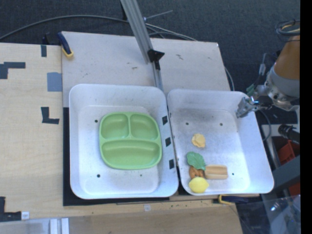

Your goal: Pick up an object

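In the right bin (222, 101) lie several small food toys. A pale yellow piece (198, 140) sits near the middle. Toward the front are a green leaf (196, 159), a small orange piece (195, 172), a tan hot-dog bun (216, 172) and a yellow lemon (198, 185), close together. My gripper (243, 107) hangs at the bin's right rim, far from the toys, with nothing seen in it. The arm's orange band (291, 57) is at the right edge.
The left bin (85, 99) holds a green divided plate (130, 140). A slanted metal pole (139, 23) rises from behind the bins' joint. Cables run across the dark floor at the back. A blue and yellow clamp (65, 45) sits on the bench's far left corner.
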`<state>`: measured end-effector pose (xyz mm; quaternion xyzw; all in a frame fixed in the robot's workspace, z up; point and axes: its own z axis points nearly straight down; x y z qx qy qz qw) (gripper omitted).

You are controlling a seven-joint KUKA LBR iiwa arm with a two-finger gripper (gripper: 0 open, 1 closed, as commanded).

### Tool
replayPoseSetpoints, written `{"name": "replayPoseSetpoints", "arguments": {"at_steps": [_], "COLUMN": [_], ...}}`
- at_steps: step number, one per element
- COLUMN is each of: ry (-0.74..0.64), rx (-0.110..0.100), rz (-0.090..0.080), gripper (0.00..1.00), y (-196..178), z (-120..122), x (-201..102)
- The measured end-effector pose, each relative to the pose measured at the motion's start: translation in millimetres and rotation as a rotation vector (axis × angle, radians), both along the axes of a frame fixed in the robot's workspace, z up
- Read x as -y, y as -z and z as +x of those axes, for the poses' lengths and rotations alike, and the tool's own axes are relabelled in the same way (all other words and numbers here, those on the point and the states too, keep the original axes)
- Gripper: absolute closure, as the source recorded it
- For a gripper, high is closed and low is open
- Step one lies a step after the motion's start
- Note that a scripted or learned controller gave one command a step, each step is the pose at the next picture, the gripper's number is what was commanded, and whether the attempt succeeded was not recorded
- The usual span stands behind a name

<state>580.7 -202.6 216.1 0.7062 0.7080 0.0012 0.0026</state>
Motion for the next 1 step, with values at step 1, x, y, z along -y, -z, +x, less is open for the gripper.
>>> {"name": "replayPoseSetpoints", "arguments": {"at_steps": [1], "ry": [0.0], "rx": [-0.002], "rz": [0.001], "gripper": [1.0], "y": [-40.1], "z": [1.1], "x": [-0.4]}}
